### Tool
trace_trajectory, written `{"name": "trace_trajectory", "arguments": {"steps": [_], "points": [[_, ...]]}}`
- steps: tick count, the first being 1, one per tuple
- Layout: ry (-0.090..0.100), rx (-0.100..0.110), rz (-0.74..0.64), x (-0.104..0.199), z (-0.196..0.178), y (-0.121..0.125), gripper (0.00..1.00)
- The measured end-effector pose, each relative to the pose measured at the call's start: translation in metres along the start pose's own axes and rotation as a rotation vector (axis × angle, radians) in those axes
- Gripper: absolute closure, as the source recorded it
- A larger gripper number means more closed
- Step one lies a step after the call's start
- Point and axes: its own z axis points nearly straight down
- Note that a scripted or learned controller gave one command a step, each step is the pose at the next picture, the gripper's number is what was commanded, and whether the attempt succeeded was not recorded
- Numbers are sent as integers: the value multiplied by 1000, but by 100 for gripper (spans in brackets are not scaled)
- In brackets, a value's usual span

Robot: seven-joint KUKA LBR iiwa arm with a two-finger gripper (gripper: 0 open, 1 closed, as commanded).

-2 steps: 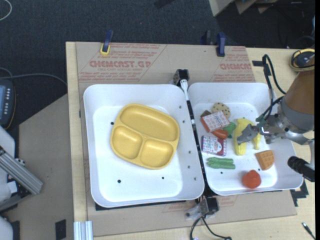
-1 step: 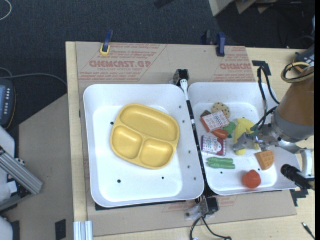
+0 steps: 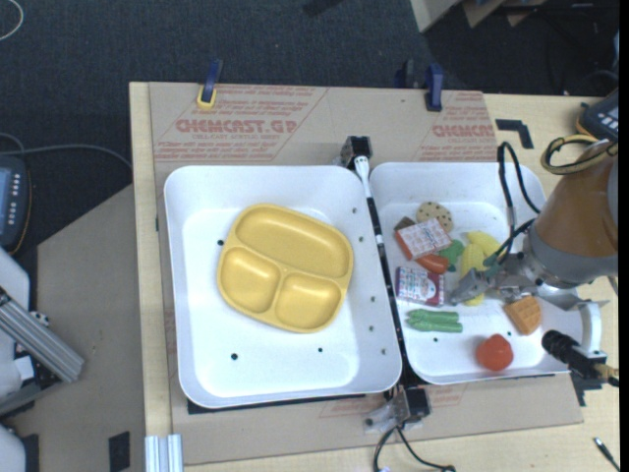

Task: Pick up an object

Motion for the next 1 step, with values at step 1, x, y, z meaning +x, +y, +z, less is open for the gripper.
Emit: {"name": "trace_trajectory", "arguments": {"steps": [1], "points": [[-2, -4, 1, -1, -12, 1, 100]]}}
